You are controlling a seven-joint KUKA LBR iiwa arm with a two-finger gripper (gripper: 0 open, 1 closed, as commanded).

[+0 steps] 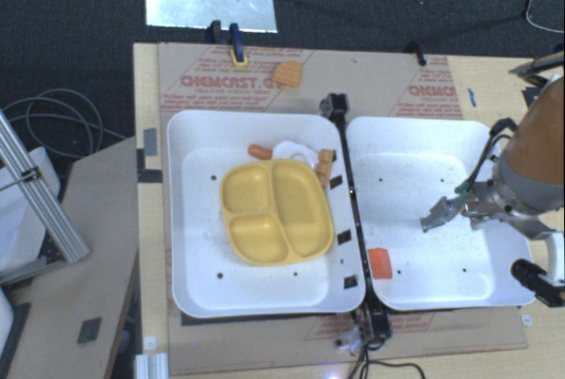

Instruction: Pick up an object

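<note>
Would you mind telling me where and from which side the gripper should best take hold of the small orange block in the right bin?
The small orange block lies flat near the right bin's left wall, close to the front corner. I would come straight down from above and close across its narrower width, fingers on its left and right faces. The wall beside it leaves little room, so a side approach looks poor.

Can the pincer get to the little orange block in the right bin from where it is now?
Probably yes. The pincer hovers over the right bin, and the orange block lies in the open near that bin's left wall, with bare floor between them.
</note>
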